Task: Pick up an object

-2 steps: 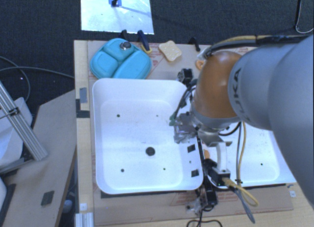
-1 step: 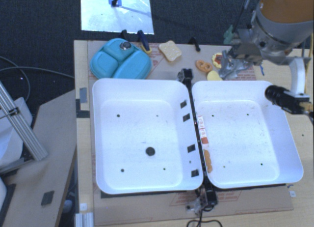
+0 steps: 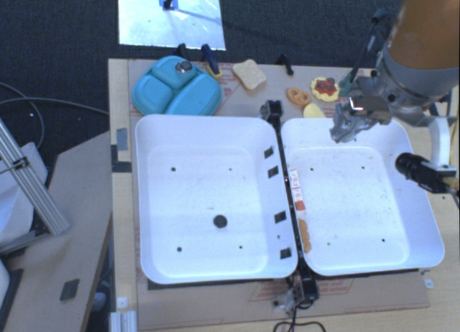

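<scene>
On the bench, left to right:
Left bin: a shallow white tray holding one small dark round object, lying near its middle, toward the near side and well apart from every wall.
Far edge: a blue sectioned plate, a toast-like slice, a pretzel-shaped piece, a small round piece with red topping and a yellow piece lie outside the bins, beyond their far rims.
Divider: an orange-and-white strip and a tan, biscuit-like piece lie just inside the right bin, tight against its left wall.
Gripper: it hangs over the far left corner of the right bin, near the yellow piece; whether the fingers are spread or closed cannot be told from this angle, and nothing is seen between them.
Risk, corner: a descent from here likely meets the bin's rim or bare floor, as no object lies directly beneath.
Risk, wall items: the strip and biscuit hug the divider, so one finger may catch the wall and close on nothing.
Risk, dark object: it is small and low, and may slip or skid away from a slightly off-centre grasp.
</scene>
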Available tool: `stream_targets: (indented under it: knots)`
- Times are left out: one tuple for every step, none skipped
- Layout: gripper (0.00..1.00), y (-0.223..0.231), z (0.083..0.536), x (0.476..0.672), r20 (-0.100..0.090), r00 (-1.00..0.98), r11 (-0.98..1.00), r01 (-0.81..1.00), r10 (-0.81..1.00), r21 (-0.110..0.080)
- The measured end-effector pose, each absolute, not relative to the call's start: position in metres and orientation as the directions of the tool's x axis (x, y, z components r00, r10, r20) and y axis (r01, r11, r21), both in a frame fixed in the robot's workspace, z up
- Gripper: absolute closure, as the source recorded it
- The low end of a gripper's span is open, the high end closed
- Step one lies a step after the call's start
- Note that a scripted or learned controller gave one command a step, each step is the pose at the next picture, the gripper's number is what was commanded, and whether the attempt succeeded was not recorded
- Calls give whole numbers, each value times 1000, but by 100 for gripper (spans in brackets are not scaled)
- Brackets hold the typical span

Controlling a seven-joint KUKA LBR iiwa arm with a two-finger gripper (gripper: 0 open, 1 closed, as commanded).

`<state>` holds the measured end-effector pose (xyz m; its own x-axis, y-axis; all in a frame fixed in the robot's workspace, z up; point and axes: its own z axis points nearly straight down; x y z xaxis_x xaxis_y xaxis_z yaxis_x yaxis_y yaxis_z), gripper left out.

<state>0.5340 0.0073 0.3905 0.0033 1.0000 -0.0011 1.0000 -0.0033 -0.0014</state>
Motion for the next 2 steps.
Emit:
stream_targets:
  knots:
    - [100, 62, 267, 581, 1, -8, 8, 1000, 1000, -7]
    - [100, 67, 237, 542, 0, -1, 1, 1000, 1000, -4]
